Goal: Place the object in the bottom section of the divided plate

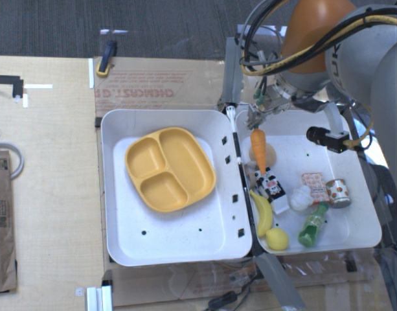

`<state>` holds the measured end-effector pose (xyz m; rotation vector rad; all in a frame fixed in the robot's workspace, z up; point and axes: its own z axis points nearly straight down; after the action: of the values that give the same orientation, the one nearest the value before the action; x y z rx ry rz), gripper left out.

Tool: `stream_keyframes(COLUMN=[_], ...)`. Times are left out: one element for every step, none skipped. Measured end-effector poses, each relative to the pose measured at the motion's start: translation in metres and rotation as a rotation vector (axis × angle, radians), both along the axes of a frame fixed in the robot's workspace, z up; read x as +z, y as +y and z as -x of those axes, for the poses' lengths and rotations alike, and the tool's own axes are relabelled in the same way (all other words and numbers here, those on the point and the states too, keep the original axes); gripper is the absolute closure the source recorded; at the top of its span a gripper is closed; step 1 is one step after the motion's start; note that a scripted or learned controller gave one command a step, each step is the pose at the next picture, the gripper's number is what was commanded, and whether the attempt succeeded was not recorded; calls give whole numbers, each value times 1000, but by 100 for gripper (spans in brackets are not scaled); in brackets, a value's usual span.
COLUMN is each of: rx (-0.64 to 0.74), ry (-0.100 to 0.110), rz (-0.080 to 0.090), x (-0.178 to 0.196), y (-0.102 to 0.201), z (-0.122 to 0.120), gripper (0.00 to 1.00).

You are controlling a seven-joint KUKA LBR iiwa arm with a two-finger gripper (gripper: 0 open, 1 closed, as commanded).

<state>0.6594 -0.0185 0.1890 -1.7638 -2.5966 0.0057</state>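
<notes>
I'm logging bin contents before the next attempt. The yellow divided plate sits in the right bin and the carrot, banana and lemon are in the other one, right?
Not quite. The camera view shows the yellow divided plate in the left bin, not the right. The carrot, banana and lemon are in the other one, the right bin.

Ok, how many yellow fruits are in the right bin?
2. A banana lies along the right bin's left wall, and a lemon sits just below it at the near corner. Others could be hidden under the clutter.
</notes>
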Motion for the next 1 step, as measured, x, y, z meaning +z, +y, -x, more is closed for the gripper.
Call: stream_keyframes(rx=[0], ry=[-1], rz=[0], x=[0], y=[0], z=[0], gripper=[0])
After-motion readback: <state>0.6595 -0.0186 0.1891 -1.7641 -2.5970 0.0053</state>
